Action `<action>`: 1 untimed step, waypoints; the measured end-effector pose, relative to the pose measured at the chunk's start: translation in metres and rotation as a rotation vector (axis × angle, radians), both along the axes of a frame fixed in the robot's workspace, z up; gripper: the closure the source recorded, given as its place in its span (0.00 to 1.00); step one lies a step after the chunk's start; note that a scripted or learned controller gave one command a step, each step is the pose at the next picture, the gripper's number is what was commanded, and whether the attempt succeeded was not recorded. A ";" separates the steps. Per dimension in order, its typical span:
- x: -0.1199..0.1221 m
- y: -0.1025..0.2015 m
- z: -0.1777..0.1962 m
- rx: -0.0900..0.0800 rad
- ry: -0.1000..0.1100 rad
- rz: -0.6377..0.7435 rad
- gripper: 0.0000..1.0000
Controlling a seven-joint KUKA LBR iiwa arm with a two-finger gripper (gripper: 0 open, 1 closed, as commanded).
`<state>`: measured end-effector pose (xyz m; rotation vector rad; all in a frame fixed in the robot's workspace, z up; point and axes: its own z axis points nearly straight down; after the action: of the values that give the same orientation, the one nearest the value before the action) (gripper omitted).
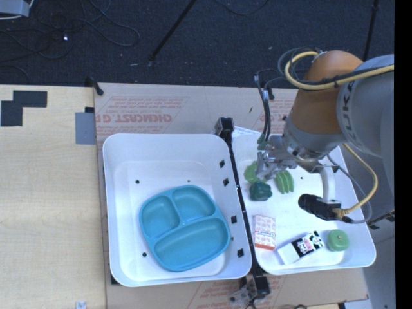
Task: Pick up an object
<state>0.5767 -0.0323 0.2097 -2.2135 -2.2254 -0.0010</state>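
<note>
Hand (265, 171): we see it low in the right bin (360, 253); grip state unclear.
Crowding it: dark green toy (260, 190), light green pieces (284, 182).
Left bin (119, 172): blue divided plate (185, 227).

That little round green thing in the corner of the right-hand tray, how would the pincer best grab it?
Probably straight down from above, pinching the green round piece across its sides. It lies flat near the right bin corner wall, with the black-and-white box close beside it, so a sideways approach looks cramped.

A small dark teal object (260, 190) is seen lying on the floor of the right-hand white bin (360, 253), near its left wall, flanked by a light green piece (250, 172) and a ribbed green piece (284, 181), directly beneath the gripper (265, 170).
</note>
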 end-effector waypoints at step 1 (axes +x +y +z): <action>0.012 0.050 0.013 0.000 0.000 0.000 1.00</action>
<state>0.5889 0.0177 0.2225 -2.2140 -2.2251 -0.0009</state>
